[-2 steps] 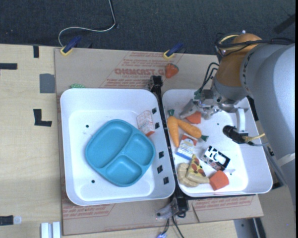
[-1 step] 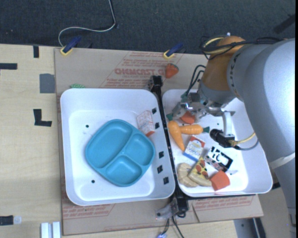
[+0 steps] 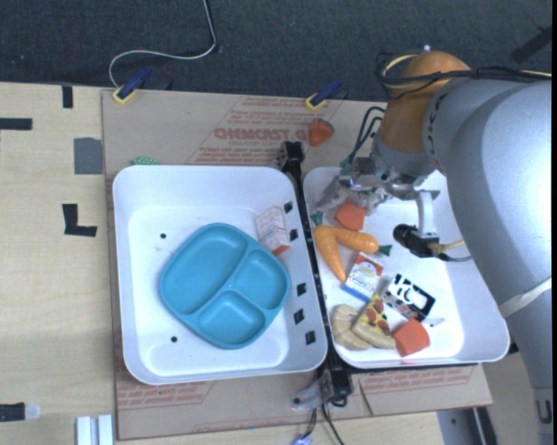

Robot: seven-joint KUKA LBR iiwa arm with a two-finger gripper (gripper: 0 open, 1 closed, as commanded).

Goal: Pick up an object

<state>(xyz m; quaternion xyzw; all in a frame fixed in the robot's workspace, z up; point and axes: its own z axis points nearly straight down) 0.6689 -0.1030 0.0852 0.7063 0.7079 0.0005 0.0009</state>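
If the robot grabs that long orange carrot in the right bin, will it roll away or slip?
The carrot looks rounded and tapered, so a push would probably make it roll in a curve. Its smooth, shiny skin suggests toy plastic: likely stiff, light and a bit slippery. It lies against a second carrot and near a red block, which may stop it going far.

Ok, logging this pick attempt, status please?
Claw low over right bin's far end. Nothing seen held. Red block just below it, carrots crowding alongside.
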